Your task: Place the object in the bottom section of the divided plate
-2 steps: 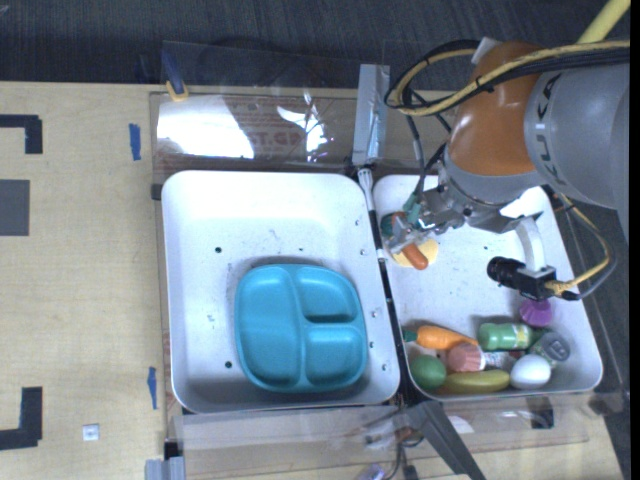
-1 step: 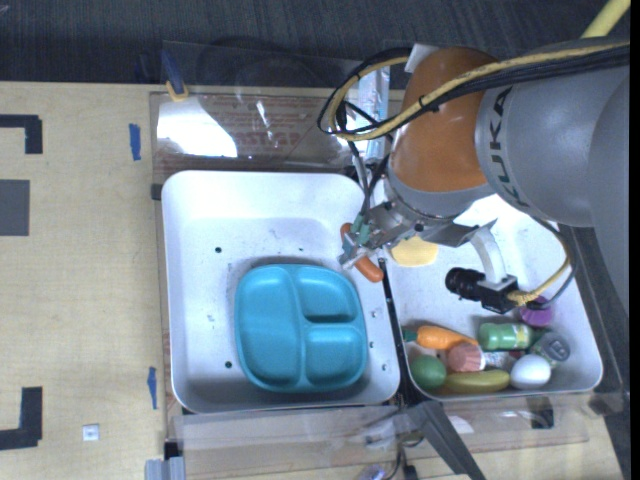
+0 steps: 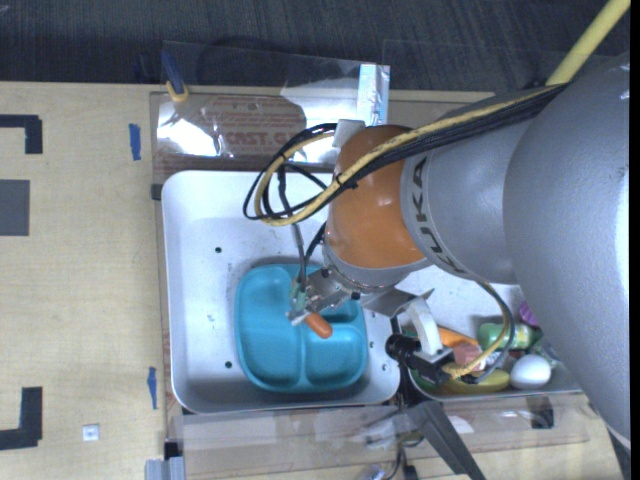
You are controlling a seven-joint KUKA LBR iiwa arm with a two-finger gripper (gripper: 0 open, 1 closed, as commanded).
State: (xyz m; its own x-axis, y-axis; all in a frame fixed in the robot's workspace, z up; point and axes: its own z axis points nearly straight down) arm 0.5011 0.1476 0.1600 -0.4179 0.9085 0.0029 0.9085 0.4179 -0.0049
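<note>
One small orange carrot-shaped object [image 3: 318, 324] sits gripped between the two-finger gripper [image 3: 305, 313] fingers over the turquoise divided plastic plate [image 3: 262, 338].

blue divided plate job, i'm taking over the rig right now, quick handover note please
End effector: low over the blue divided plate in the left white bin; fingers too small to read.
Orange object, carrot-like: at the end effector tip, over the plate's divider area; held or resting, cannot tell.
Right bin: holds a white egg and other toy foods.
Done: object brought to the plate.
Left: confirm it sits in the bottom section, then release and retract.
</note>
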